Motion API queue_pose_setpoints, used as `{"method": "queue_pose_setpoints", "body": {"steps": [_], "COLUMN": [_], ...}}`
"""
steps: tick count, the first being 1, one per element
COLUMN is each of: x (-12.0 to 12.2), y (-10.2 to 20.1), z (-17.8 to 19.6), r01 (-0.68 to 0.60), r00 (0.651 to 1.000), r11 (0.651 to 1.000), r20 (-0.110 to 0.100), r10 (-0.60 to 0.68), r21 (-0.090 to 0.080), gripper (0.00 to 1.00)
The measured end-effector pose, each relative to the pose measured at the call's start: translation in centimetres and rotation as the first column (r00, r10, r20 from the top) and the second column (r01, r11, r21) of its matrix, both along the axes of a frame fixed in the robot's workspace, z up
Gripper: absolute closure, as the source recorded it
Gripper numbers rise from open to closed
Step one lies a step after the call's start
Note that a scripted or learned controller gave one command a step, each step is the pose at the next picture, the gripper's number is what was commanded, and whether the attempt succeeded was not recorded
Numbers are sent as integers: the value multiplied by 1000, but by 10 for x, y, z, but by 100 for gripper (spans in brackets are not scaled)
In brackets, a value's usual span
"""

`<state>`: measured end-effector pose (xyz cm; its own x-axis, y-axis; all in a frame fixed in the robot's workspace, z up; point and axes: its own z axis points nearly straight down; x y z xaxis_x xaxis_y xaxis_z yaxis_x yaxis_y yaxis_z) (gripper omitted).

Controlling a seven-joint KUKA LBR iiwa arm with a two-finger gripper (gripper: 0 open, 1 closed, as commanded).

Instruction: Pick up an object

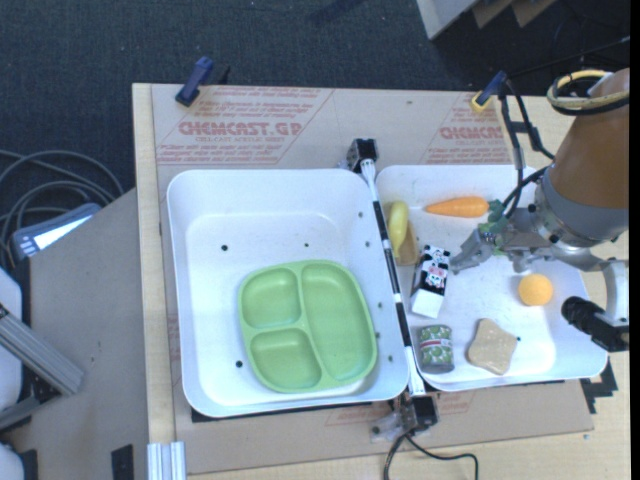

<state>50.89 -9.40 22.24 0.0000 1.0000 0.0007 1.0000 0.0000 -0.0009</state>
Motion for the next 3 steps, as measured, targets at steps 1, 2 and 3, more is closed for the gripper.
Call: {"method": "queue_pose_setpoints", "body": {"steps": [1, 2, 3], "x": [58, 66, 111], "y": [-29, -6, -23], "z": [-51, -122, -138], "r01": [1, 0, 0], "r00": [1000, 1000, 1000], "r11": [1000, 1000, 1000], "r20": [2, 2, 1], "r10": [-1, 0, 0], "r21": [-1, -1, -1], "gripper": [0, 0, 0]}}
